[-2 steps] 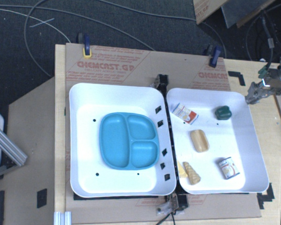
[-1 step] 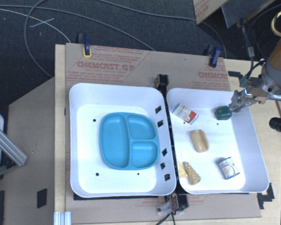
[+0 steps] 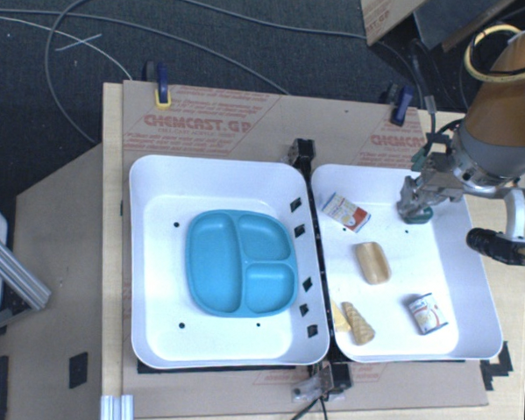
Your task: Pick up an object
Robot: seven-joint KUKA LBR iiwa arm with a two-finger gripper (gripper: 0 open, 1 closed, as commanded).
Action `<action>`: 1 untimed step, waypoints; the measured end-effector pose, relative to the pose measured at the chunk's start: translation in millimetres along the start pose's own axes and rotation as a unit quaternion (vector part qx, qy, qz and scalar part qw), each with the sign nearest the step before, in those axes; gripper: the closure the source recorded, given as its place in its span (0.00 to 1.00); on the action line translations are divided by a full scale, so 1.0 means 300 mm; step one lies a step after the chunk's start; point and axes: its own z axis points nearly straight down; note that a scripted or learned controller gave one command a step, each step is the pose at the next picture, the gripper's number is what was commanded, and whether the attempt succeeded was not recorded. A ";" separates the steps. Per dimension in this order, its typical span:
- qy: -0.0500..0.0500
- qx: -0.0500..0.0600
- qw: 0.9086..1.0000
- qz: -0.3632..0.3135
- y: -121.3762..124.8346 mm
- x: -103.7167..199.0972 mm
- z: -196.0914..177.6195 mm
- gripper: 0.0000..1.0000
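Two shallow white plastic bins are seen side by side on the bench (image 3: 112, 241). The left bin (image 3: 147, 243) holds a blue three-compartment plastic plate (image 3: 240, 263). The right bin (image 3: 469, 286) carries four small objects: a white and red flat packet (image 3: 345, 212) near its upper left, a tan oval bread-like piece (image 3: 373, 262) near the middle, a tan elongated ridged piece (image 3: 357, 323) at the lower left, and a small white can with a red label (image 3: 426, 313) at the lower right.

The end effector (image 3: 415, 204) is lowered into the upper part of the right bin, with the grey arm reaching in from the right. Whether it is open or closed cannot be told, and nothing is seen held by it.

The nearest object is judged to be the packet, which lies to the left of the end effector and slightly lower in the view, near but apart from it. Its long axis runs from upper left to lower right, with the red end pointing to the lower right. The oval piece lies below and to the left, its long axis nearly vertical in the view. The can is well apart, lying tilted.
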 end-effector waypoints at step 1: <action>0.000 0.000 1.000 0.000 -0.032 0.159 0.031 1.00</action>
